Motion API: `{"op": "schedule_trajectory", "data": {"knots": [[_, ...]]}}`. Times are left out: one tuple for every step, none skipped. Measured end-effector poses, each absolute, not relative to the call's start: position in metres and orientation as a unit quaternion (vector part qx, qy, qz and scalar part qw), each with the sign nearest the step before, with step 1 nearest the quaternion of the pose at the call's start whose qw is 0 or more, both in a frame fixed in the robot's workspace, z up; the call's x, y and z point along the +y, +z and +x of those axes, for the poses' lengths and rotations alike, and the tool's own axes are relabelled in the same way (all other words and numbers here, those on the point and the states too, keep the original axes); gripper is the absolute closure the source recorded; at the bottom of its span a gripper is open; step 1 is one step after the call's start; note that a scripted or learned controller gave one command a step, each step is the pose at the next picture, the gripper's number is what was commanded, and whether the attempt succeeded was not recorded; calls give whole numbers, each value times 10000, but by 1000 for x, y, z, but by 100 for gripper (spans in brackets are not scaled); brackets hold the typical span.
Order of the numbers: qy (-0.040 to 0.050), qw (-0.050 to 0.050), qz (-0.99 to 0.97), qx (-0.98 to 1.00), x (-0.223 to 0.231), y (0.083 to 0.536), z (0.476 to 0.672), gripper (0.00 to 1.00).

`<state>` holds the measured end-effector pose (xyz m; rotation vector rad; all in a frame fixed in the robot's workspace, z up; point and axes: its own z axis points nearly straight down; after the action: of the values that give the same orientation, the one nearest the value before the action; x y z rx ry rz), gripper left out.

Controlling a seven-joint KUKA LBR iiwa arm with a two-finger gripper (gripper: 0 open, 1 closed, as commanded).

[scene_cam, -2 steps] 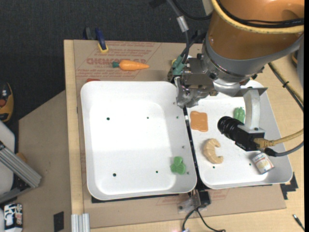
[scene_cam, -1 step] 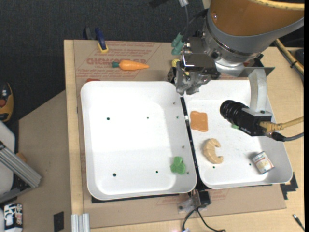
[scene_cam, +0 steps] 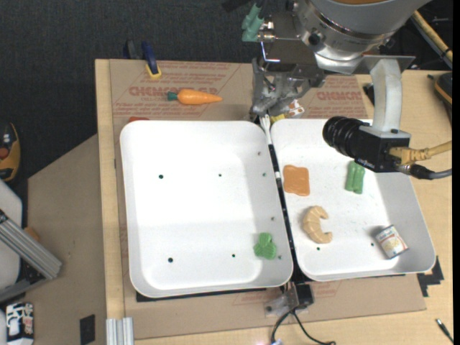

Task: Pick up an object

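A pale, curved croissant (scene_cam: pixel 316 223) and flat orange slab (scene_cam: pixel 296 180) lie in the smooth right bin (scene_cam: pixel 411 221), well below the metal gripper (scene_cam: pixel 272 110), whose grip state I cannot tell.

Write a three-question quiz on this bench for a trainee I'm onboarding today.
1. True or false: the carrot lies inside a bin.
2. Which bin holds the broccoli? A) left bin B) right bin
3. Fill in: the croissant lies just below the orange ____ in the view.

Key: 1 false, it lies on the cardboard behind the bins; 2 A; 3 slice.
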<state>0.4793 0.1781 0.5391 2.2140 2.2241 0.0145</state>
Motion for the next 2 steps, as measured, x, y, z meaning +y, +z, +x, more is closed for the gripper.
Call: {"op": "schedule_trajectory", "data": {"knots": [[16, 1, 7049, 7093, 228, 535, 479, 100], [-48, -19, 7081, 7061, 204, 464, 479, 100]]}}
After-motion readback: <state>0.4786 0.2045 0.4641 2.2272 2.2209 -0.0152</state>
